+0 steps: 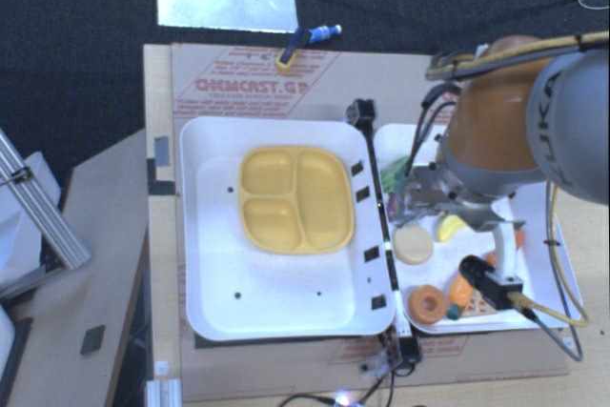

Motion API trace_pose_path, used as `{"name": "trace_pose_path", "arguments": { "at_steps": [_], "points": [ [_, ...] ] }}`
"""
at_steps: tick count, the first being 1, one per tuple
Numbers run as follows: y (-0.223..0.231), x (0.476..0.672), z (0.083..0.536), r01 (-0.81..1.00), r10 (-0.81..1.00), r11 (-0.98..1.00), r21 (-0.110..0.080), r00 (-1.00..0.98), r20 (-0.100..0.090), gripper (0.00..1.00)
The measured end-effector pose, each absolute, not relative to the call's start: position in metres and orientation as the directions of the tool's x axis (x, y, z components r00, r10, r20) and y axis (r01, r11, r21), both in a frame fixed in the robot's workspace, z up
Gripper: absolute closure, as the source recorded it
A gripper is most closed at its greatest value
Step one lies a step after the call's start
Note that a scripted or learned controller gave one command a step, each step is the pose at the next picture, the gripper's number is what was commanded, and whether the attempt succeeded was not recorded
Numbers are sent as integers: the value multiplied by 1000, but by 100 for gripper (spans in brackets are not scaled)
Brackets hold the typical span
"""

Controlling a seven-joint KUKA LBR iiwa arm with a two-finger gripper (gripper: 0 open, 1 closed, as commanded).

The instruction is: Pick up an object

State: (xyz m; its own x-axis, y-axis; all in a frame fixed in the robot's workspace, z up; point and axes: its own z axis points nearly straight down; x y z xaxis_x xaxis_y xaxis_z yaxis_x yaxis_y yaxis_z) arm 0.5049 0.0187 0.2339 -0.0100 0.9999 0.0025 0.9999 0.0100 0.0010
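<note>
My gripper [416, 208] hangs low over the right bin [541, 298], at its left side, with the grey and orange arm above it covering much of that bin. Just below the gripper lies a round beige disc [414, 245]. A yellow piece [449, 227] lies to the disc's right, and a green item [395, 174] pokes out at the gripper's upper left. Near the bin's front edge sit an orange ring [427, 304], a small orange carrot-like piece [460, 291] and a tan waffle-like piece [479, 305]. I see nothing between the gripper's parts.
The left bin [214, 300] holds a yellow divided plate [294, 198] in its upper middle. A black-clipped divider [376, 205] separates the two bins. A blue and yellow marker [307, 39] lies on the cardboard behind the bins.
</note>
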Motion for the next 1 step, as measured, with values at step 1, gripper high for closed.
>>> {"name": "trace_pose_path", "arguments": {
  "at_steps": [1],
  "points": [
    [37, 493, 231, 1000, 1000, 7, 0, -7, 1, 100]
  ]
}}
